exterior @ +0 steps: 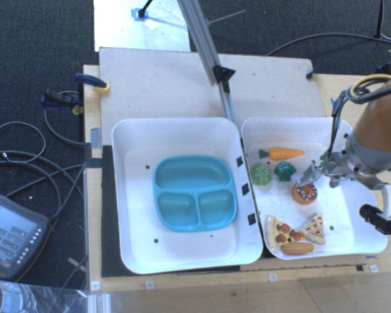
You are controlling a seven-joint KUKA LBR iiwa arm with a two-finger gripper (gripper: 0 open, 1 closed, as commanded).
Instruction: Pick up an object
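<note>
Over the right bin point(362, 243), the gripper point(311, 176) hangs at the end of the arm point(378, 126), which comes in from the right side. Its thin metal tip points down and left, just above the donut point(305, 193), a round brown toy with a pale ring on top. From up here I cannot tell how the gripper is set, and nothing can be seen caught in it. The donut looks like the thing it wants, because the tip is right over it. It lies flat on the bin floor, near the middle. Just beside it sits a dark green broccoli point(285, 171), and next to that a light green bumpy toy point(261, 174). An orange carrot point(284, 153) lies farther back. Near the front lie two pizza slices point(281, 229) point(314, 227) and a hot dog point(296, 247). The toys are spread apart, so there is room to reach each one. The left bin point(137, 240) holds a blue tray point(195, 192) with three parts, well apart from the toys.
</note>
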